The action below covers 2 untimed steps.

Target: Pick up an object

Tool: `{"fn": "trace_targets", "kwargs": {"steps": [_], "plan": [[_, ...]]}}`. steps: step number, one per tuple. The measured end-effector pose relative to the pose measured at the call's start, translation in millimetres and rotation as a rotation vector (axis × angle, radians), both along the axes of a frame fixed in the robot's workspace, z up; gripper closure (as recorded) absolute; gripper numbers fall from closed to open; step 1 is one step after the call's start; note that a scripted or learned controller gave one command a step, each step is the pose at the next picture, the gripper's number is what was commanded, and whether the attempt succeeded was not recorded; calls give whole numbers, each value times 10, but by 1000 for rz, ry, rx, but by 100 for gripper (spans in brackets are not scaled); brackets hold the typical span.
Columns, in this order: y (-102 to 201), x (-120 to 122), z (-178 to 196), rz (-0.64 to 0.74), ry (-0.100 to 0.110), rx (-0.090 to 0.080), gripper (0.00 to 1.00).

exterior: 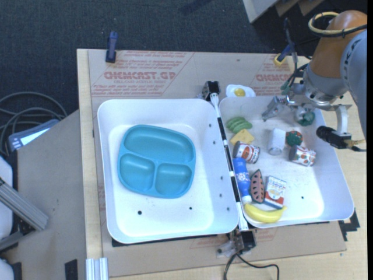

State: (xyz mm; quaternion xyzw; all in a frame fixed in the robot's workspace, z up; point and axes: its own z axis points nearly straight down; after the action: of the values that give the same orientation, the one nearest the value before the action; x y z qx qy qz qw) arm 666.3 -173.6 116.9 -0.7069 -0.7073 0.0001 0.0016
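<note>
Nothing lifted yet: two-finger metal gripper (278,105) spread open and grasping nothing, hovering near the right-hand shallow white bin's (332,185) far edge, white cup (278,140) just below

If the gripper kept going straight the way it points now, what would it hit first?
The gripper points left across the back of the right bin. The green leafy toy by the divider looks like the first thing roughly in that line, though height above the bin floor is unclear from this slanted view.

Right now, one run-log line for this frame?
arm: over right bin far corner | gripper: above bin floor, nothing seen between fingers | banana: near corner | blue tray: left bin
</note>
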Motion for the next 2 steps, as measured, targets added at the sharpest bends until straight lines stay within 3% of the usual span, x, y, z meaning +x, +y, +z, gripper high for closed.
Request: {"fn": "trace_targets", "kwargs": {"steps": [1, 2], "plan": [[-231, 42, 178, 9, -6, 16, 0], [-300, -85, 61, 7, 0, 15, 0]]}}
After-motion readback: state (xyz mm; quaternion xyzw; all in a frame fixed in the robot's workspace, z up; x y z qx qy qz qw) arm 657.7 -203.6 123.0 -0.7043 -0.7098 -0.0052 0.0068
